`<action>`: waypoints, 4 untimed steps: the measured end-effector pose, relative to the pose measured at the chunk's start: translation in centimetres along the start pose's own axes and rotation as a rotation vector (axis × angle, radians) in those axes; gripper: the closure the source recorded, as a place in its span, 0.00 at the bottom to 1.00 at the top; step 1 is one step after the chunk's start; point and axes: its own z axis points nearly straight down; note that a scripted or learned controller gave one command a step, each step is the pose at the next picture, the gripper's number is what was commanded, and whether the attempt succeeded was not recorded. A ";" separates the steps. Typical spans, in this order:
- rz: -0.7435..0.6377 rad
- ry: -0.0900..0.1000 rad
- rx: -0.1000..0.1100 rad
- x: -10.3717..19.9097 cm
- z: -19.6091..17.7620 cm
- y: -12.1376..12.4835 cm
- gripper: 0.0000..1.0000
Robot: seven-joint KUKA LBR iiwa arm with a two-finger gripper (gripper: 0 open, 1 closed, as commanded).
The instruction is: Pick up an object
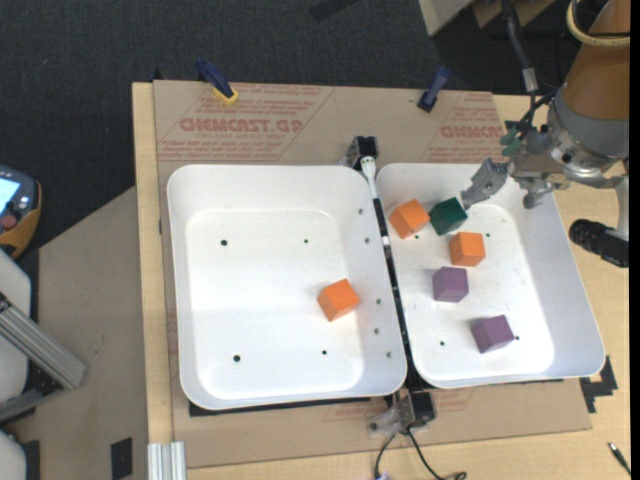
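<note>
Roughly, two shallow white plastic bins, smooth with rounded corners, sit side by side on a brown cardboard sheet (300, 108) printed with red lettering. Landmark: the green cube (448, 214), dark and matte, in the upper part of the right bin (560, 298). Touching or nearly touching its left side is an orange cube (407, 218). Just below and right of the green cube sits a second orange cube (467, 249). Further below it is a purple cube (450, 284), and a second purple cube (492, 333) lies well below and to the right. Far left and below the green cube, a third orange cube (339, 299) lies alone in the left bin (200, 218). All blocks look like matte foam or painted wood, edges slightly soft.

The gripper (484, 183) hangs just up and right of the green cube, grey metal, slanting down-left from the wrist. Whether its tips are apart or together I cannot tell; the view is too small. The arm (597, 98) enters from the right, orange band above a grey wrist.
</note>
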 end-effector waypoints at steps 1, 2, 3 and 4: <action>-0.002 -0.002 -0.001 -1.8 9.0 8.4 0.00; 0.002 0.001 0.001 -4.3 18.4 8.2 0.00; 0.000 -0.001 -0.005 -4.2 16.8 8.4 1.00; -0.009 0.002 -0.010 4.4 7.3 8.5 1.00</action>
